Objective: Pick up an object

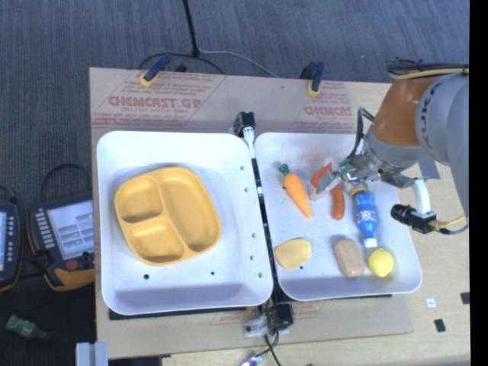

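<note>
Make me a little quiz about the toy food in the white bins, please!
1. True or false: the yellow divided plate lies in the left bin.
2. Which toy lies nearest the gripper? A) the lemon B) the small orange sausage C) the potato
3. Fill in: the carrot has a ____ leafy top.

Key
1. True.
2. B, the small orange sausage lies just below the gripper, in the right bin.
3. Green.
</note>
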### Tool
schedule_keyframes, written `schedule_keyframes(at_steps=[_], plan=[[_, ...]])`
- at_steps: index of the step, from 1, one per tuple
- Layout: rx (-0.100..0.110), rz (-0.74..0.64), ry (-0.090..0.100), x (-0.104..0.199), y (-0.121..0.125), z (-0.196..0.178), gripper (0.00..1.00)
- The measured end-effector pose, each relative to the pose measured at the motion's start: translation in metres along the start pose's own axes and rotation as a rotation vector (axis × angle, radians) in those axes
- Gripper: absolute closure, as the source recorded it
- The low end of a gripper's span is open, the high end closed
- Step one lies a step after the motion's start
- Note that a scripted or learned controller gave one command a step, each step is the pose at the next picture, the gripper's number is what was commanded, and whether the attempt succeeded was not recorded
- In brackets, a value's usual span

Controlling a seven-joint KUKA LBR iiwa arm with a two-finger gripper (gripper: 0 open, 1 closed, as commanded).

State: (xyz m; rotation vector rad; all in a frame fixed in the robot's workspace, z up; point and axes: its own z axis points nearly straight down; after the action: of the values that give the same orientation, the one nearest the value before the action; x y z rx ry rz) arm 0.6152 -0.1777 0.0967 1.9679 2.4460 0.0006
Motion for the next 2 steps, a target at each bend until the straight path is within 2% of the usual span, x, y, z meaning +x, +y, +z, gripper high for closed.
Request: schedule_keyframes(at_steps=[1, 2], plan=[[0.001, 0.0, 0.002, 0.0005, 0.0, -0.0096, 1.0], [0.002, 0.001, 0.002, 0.0006, -0.0001, -0.0094, 0.0]])
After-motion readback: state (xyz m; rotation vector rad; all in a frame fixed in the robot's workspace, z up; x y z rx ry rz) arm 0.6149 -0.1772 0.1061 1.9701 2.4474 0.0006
